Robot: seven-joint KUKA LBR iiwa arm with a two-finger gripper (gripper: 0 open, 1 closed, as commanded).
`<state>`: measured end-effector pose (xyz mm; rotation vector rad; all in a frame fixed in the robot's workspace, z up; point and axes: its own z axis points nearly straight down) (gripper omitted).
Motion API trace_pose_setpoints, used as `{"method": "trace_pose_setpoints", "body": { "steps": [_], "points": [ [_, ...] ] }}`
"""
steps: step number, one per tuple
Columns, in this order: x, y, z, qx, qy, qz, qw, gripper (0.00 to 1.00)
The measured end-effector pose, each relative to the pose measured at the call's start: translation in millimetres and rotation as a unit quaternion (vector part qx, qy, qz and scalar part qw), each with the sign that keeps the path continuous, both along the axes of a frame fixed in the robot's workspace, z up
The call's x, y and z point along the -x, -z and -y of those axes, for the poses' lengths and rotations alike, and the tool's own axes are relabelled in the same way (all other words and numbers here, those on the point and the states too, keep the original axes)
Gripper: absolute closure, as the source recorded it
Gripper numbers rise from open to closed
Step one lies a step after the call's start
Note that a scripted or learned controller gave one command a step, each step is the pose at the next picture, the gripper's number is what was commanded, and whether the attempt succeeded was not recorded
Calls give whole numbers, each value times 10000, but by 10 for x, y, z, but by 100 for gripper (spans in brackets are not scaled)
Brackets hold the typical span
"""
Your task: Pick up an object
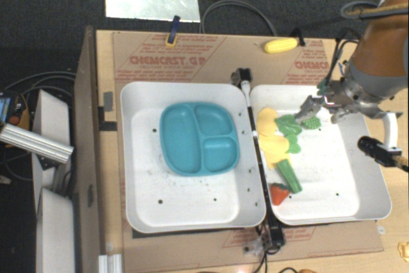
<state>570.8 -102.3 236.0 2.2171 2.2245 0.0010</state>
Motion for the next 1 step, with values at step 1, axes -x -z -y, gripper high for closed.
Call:
{"method": "trace_pose_setpoints", "body": {
  "steps": [1],
  "points": [
    [-149,1581,360,9,22,-5,10000,0]
  ]
}}
